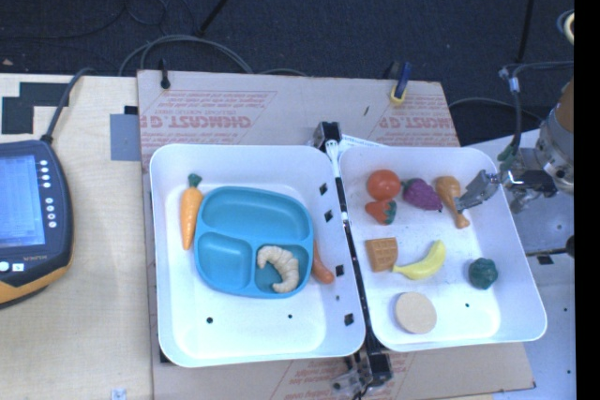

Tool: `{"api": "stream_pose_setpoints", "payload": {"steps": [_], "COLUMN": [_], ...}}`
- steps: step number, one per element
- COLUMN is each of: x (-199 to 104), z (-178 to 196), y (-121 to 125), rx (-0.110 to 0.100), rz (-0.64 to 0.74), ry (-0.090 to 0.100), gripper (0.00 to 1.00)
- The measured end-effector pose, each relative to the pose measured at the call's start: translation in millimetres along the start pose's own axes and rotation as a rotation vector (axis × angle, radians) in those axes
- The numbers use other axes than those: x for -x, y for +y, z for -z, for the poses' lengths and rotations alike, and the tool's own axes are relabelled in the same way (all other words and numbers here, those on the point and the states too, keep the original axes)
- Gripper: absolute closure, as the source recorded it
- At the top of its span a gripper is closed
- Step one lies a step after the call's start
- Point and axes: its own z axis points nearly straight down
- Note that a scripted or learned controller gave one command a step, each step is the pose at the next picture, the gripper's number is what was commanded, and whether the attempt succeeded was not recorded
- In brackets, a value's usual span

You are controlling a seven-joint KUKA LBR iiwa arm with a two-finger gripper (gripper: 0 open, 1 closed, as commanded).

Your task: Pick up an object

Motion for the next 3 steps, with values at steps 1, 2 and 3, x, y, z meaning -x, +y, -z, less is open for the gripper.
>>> {"api": "stream_pose_setpoints", "payload": {"steps": [1,2,3], "x": [12,-25,-37], "z": [-167,-180,-183], "y": [-23,-12,5], "rx": [0.014,0.01,0.001], "rz": [0.001,0.002,0.002], "ry": [-0.002,-0.003,0.0], "gripper": [0.0,0.0,0.0]}}
